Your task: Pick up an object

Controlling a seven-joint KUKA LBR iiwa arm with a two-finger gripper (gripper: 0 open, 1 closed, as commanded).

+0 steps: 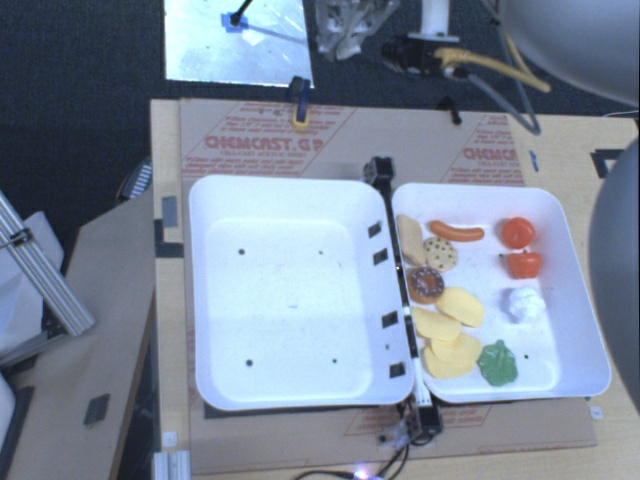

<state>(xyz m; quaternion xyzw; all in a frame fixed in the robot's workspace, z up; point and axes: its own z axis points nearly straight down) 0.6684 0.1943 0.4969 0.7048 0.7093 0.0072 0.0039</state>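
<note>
- The right bin (575,298) holds all the small toy food pieces, and the left bin (215,268) stands beside it, the two touching along the middle line
- A sausage (456,232) lies near the top of the right bin, with a chocolate-chip cookie (440,255) just below it and a pale slice of bread (410,238) at the left wall
- A doughnut (426,284) with dark icing lies under the cookie, near the divider
- Several yellow potato-like slices (452,330) are piled in the lower left part of this bin, overlapping each other
- A green leafy piece (497,363) lies just right of the lowest yellow slice
- Two red tomato-like pieces (518,246) sit at the upper right, one above the other, and a small white lump (524,303) lies below them
- The arm (560,23) is seen as a large grey blurred body at the top right corner and along the right side, well above the bins
- The gripper cannot be made out, so its opening and any hold cannot be told
- Both bins rest on a cardboard sheet (260,138) with red printing on the bench
</note>
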